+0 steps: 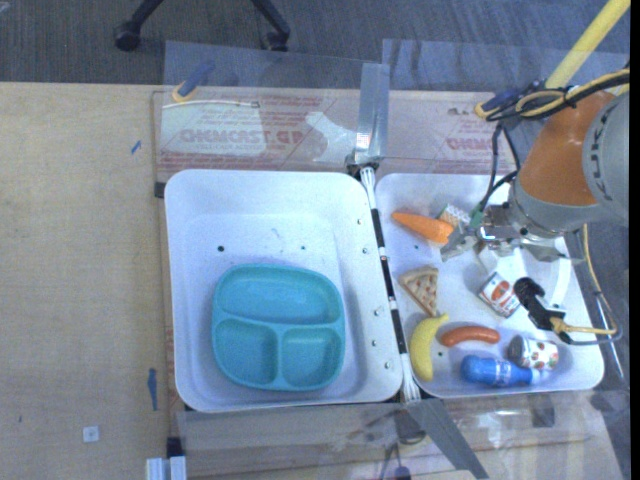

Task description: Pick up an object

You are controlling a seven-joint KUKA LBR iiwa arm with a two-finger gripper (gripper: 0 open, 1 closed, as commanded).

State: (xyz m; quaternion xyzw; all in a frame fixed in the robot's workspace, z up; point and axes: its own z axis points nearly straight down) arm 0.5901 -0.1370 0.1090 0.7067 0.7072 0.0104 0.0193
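Bins: two white bins side by side, left bin (pixel 190 208) and right bin (pixel 585 368).
Left bin: one teal divided plate (pixel 278 326) with three compartments, toward 6 o'clock of the bin.
Right bin: one carrot (pixel 424 226) at 11 o'clock; one waffle wedge (pixel 421 290) and one banana (pixel 426 345) along the 9 o'clock side; one sausage (pixel 470 335) near the middle; one blue bottle (pixel 496 371) at 6 o'clock; one small can (pixel 497 293); one spotted cup (pixel 535 351) at 5 o'clock.
Pincer: the gripper (pixel 470 236) hangs at 12 o'clock of the right bin, just beside the carrot's thick end; how far it gapes, and whether it touches the carrot, cannot be told.
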